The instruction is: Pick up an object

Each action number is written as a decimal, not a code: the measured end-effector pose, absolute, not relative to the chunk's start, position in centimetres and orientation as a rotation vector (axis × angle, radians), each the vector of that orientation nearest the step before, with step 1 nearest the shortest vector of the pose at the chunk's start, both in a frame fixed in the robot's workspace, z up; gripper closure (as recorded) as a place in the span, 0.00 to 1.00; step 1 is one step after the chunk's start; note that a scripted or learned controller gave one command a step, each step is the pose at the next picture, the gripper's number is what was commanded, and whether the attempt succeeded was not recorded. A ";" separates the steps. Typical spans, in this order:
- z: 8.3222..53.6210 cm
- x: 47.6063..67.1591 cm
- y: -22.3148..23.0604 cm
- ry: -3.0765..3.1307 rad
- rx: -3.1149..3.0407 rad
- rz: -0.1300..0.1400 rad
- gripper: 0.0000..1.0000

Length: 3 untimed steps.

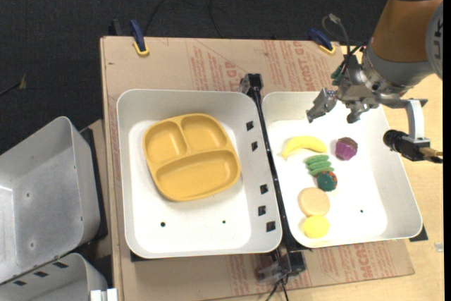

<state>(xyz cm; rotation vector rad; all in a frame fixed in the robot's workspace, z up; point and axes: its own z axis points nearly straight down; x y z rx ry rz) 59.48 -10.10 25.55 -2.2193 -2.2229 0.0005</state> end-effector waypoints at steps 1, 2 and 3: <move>21.0 59.7 -9.5 -2.220 -2.218 0.005 0.00; 16.5 59.4 -9.9 -2.217 -2.221 0.005 0.00; 10.3 59.8 -9.4 -2.217 -2.219 0.006 0.00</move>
